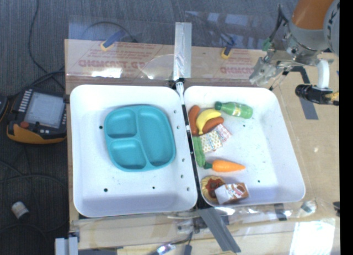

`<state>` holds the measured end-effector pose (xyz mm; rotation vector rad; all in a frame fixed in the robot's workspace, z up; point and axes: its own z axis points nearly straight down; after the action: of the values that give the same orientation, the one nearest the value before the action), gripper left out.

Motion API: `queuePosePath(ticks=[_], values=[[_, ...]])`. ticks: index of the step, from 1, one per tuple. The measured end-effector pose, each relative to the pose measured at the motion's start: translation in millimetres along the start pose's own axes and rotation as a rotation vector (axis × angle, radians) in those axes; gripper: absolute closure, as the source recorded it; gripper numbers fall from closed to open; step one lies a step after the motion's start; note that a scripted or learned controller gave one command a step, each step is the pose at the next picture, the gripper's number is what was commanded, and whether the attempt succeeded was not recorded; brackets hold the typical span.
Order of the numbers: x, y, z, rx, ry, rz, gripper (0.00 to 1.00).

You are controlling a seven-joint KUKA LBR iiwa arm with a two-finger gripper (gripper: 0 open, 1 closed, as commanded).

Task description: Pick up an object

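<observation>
Nothing is sitting between the fingers of the gripper [263,77], which are spreading slightly apart above the far rim of the right bin [276,138]. Lying inside that bin are a green bottle [234,109], a banana [207,118], a carrot [227,166] and a snack packet [215,138]. Resting in the left bin [88,154] is a teal divided plate [138,137].

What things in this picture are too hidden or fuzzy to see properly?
- Gripper: small and blurred in the camera view, so how its jaws stand cannot be told.
- Arm: cut off by the top and right edges.
- Green vegetable: partly tucked under the patterned packet and against the bin wall.
- Printing on the packet: too small to read.
</observation>
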<state>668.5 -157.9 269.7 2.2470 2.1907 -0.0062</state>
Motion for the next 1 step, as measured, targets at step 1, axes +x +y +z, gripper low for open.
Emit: queuePosePath(ticks=[1], values=[[52.3, -27.4, 21.2, 0.002, 0.003, -0.092, 1.0]])
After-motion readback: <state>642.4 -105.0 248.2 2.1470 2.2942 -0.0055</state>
